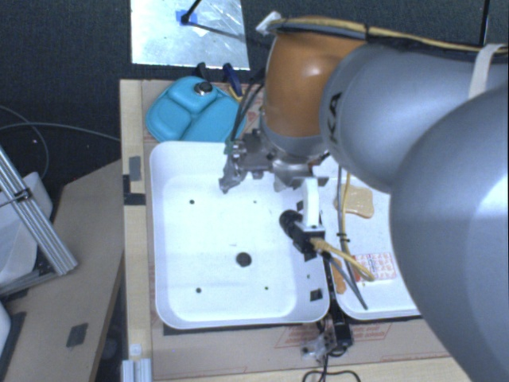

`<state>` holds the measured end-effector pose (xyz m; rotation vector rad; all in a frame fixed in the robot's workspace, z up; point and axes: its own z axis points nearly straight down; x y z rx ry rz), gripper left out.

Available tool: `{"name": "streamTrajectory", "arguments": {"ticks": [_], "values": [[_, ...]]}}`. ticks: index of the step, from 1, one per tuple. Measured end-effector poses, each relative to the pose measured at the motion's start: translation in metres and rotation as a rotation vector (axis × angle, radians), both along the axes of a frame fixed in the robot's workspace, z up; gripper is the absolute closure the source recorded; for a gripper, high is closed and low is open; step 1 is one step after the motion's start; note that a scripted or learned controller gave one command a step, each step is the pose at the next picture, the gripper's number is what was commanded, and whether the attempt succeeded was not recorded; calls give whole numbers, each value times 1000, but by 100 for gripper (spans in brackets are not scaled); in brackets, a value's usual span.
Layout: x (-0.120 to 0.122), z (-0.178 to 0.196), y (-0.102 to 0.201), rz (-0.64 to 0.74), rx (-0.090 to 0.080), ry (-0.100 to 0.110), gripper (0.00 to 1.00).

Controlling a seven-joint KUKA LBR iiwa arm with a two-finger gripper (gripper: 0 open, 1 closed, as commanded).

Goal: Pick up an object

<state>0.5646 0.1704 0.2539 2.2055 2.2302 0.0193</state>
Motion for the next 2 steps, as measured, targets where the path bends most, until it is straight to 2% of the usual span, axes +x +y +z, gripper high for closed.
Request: {"name": "streamTrajectory", "arguments": {"ticks": [1,2], "values": [[-7,-128,-23,-13,-9,23,0],[36,-172,3,-7,-4,9,0]]}}
